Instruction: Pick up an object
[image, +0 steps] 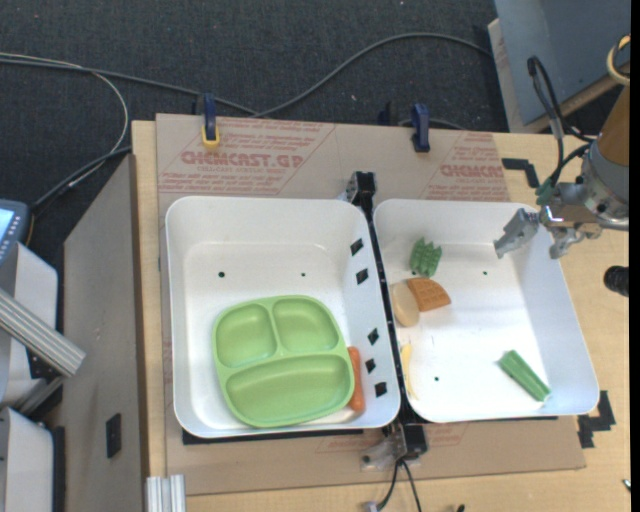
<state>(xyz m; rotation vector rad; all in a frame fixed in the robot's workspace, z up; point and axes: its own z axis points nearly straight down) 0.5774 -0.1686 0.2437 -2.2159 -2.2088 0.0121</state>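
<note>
Sitting side by side on a brown board (300, 150) are two white bins. The left bin (190, 300) has a green plate (285, 360) in it, the kind with three little sections. The plate lies flat near the front of that bin. An orange carrot-like thing (356, 394) lies just beside the plate's right edge, close to the bin wall. The right bin (560, 310) has a few small things. A bumpy green toy (426, 258) sits near the back on the left side. Just in front of it is a tan and orange piece that looks like bread (420, 298), close to the wall between the bins. A flat green stick (525, 375) lies tilted near the front right corner, well apart from the other two. The robot arm comes in from the right, and its gripper (540, 232) hangs over the back right edge of the right bin. The two grey fingers (515, 235) are spread apart, and nothing is between them. The gripper is not touching any of the toys. Two clamps hold the board at the back, a yellow clamp (210, 122) on the left and a blue clamp (420, 128) on the right. Black cables (90, 75) run across the dark floor behind the board.
</note>
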